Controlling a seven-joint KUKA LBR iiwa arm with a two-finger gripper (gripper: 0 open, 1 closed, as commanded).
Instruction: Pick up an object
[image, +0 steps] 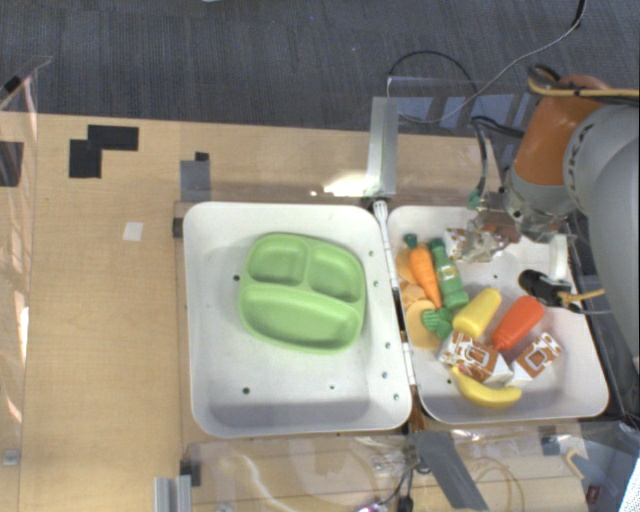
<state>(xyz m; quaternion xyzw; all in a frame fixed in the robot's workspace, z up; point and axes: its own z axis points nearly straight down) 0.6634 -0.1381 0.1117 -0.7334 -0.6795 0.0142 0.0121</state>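
Gripper (487, 232), grasp state indiscernible, over the right bin (590, 395) at 12 o'clock, crowded by carrot (424, 272), green bottle (449, 277), yellow bottle (477, 312) and banana (487, 390); green tray (300, 291) fills the left bin (215, 385).

The arm (590, 150) runs off the right edge — its wrist hides the right bin's (585, 395) far corner.

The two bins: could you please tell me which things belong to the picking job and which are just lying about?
Job, all in the right bin:
carrot
green bottle
yellow bottle
orange bottle
banana
cartons

Lying about:
green tray in the left bin
black tape on the bench
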